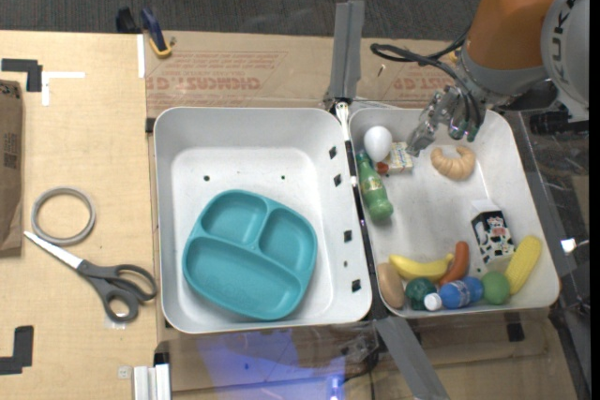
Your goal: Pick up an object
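So the gripper (pixel 448 122) is hung over the far part of the right bin (pixel 530 201), just above a croissant (pixel 455 161). Can't be told whether its fingers are apart or together, and nothing is seen between them. A white egg (pixel 377 142) and a green bottle (pixel 375 192) are laid by the left wall, with a banana (pixel 420 266) along the near edge. A teal divided plate (pixel 249 255) is sat in the left bin (pixel 178 201).

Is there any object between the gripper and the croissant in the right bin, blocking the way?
Nothing visible does. The gripper hovers at the back of the right bin, and the croissant lies just in front of it on bare bin floor. The egg sits off to the side.
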Available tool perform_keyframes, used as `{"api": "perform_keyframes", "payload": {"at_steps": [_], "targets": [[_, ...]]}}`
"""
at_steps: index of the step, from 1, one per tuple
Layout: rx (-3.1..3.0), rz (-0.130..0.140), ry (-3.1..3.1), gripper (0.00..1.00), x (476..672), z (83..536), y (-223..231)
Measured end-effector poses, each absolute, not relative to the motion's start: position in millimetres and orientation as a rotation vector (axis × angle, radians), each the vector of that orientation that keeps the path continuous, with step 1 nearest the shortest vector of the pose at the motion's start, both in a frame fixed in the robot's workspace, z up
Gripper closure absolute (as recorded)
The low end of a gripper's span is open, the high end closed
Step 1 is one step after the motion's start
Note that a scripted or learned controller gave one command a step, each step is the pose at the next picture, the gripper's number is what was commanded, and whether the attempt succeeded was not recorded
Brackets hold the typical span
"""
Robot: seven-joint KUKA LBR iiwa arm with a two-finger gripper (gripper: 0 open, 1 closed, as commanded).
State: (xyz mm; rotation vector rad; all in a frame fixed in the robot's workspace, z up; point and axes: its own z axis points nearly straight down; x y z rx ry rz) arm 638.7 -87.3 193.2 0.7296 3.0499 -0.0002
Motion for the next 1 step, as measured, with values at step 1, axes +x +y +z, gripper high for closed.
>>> {"api": "perform_keyframes", "payload": {"at_steps": [1], "targets": [[0.918, -0.001, 3.002, 0.00, 597.3, 92.1, -153.1]]}}
